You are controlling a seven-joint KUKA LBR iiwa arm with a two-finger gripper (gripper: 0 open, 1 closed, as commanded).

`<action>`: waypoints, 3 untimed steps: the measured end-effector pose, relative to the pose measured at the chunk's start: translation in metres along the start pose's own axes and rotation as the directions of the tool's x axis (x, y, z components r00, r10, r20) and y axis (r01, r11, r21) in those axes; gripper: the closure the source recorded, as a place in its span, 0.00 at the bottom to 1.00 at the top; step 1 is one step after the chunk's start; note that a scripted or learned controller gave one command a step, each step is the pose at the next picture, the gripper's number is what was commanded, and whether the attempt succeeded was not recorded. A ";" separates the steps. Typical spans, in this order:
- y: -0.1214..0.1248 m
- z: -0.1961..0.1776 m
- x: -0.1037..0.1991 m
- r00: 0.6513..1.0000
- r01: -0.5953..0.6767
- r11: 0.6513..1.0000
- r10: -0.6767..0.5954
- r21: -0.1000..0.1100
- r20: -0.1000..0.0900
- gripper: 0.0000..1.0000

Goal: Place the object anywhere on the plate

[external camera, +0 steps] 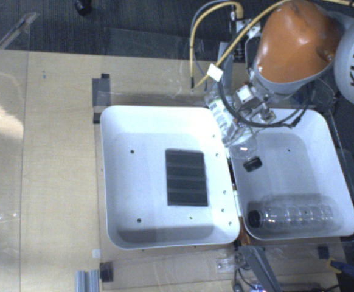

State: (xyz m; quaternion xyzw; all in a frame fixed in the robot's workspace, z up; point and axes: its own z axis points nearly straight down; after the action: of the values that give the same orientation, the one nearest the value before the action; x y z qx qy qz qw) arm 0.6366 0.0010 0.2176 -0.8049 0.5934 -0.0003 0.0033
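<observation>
Black ribbed plate [186,177], 2 white bins [128,181], clear black-capped bottle [292,215].

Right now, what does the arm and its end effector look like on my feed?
The arm is grey with a glossy orange dome and black KUKA lettering on a pale housing. Yellow and black cables loop above the wrist. The end effector looks clear and silvery.

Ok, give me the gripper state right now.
Gripper: cannot be told. It hangs over the inner edge of the right bin, with the clear bottle lying apart near the front wall.
</observation>
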 end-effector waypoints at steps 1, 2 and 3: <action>-0.014 -0.026 -0.010 0.936 0.351 0.936 -0.351 0.000 0.000 1.00; -0.002 -0.007 -0.072 0.711 0.703 0.711 -0.703 -0.001 0.003 1.00; -0.031 0.100 -0.145 0.817 0.577 0.817 -0.576 0.014 -0.015 1.00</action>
State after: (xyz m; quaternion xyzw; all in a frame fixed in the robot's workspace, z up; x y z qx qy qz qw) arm 0.6234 0.1489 0.1181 -0.9466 0.3221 -0.0108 0.0072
